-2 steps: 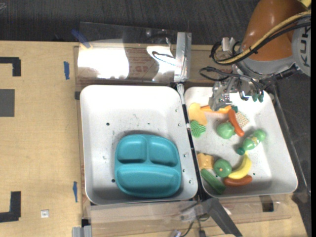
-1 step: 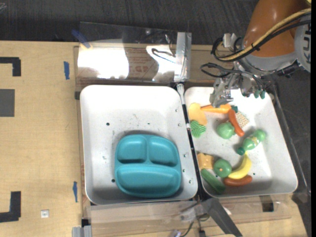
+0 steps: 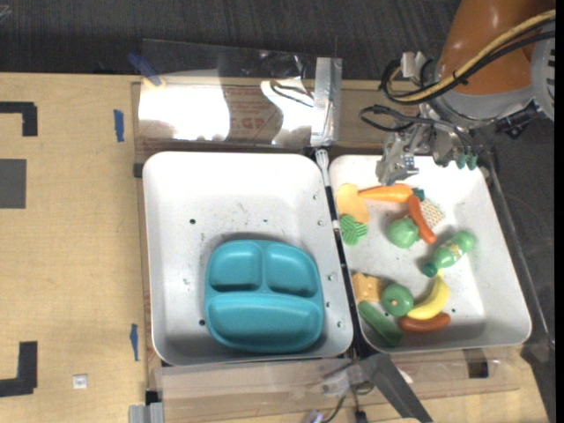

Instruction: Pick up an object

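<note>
My gripper [image 3: 398, 162] hangs over the far edge of the right bin [image 3: 493, 236], just above the toy food there. Directly below it lies an orange carrot [image 3: 385, 193] beside a yellow piece [image 3: 352, 203]. A second orange carrot [image 3: 421, 219] slants down next to a green round toy [image 3: 404, 233]. Further on are a green and yellow piece [image 3: 448, 251], a banana [image 3: 430, 300], a red sausage [image 3: 424, 322], a green apple [image 3: 397, 300] and a green cucumber [image 3: 380, 323]. Nothing shows between the fingers.
The left bin [image 3: 176, 192] holds a teal divided tray [image 3: 263, 296]. A shiny clear sheet [image 3: 238, 104] lies behind the bins. A green ridged toy [image 3: 353, 229] sits by the divider between the bins. Cables trail from the arm's wrist [image 3: 493, 51].
</note>
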Robot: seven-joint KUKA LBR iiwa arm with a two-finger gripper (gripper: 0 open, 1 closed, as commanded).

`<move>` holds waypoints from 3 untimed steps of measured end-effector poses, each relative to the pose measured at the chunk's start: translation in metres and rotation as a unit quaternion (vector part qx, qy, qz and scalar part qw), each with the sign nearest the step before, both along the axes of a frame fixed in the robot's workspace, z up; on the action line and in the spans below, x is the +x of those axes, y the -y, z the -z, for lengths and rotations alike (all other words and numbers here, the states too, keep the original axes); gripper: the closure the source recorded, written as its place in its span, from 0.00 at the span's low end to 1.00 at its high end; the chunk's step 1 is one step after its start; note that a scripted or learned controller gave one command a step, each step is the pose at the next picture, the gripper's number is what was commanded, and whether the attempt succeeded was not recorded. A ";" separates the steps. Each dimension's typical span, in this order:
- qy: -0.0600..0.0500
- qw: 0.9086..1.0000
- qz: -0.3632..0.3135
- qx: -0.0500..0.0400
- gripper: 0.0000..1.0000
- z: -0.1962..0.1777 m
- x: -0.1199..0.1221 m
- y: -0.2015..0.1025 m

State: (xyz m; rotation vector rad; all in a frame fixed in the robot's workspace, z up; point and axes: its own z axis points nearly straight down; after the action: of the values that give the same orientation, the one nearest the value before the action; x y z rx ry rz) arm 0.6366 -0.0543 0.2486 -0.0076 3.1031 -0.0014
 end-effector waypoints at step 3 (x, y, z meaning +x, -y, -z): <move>0.015 1.000 -0.001 -0.002 1.00 -0.037 0.006 0.000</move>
State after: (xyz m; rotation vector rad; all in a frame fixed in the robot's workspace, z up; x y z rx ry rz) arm 0.6426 -0.0540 0.2860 -0.0099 3.0727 -0.0071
